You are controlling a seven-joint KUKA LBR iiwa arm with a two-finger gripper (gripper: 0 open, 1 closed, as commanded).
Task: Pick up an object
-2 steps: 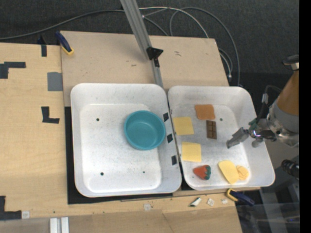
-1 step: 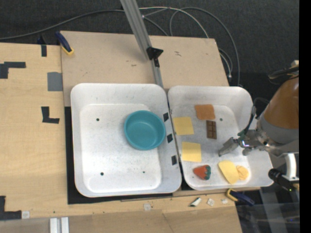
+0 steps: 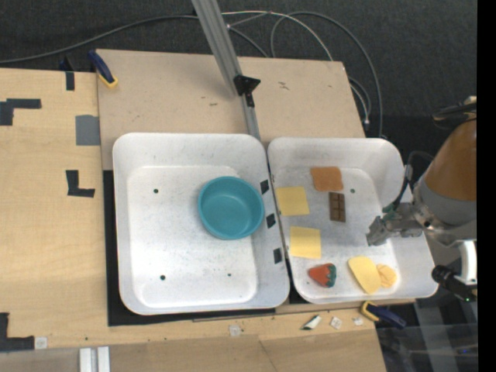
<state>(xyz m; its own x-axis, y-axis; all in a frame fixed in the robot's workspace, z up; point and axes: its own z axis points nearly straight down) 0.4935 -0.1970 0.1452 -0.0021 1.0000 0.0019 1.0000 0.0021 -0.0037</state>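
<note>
- Objects for picking lie in the right bin: two pale yellow squares, an orange-brown square, a dark brown bar, a red-and-green piece and a yellow wedge.
- Dark brown bar sits near the bin's middle, long axis running from the far wall toward the near wall, almost straight.
- Orange-brown square lies just beyond the bar, its edges roughly in line with the bin walls.
- One yellow square lies left of the bar; the other yellow square lies nearer the front, both slightly turned.
- Red-and-green piece rests by the near wall, green end pointing right.
- Yellow wedge lies right of it, long axis slanting from upper left to lower right, an orange lump at its right end.
- Pincer hangs low over the bin's right side, above the wedge and well right of the bar; whether it is wide or narrow cannot be told.
- Arm reaches in from the right, orange band above the grey wrist.
- Left bin holds a blue bowl, upright, near its right wall.
</note>
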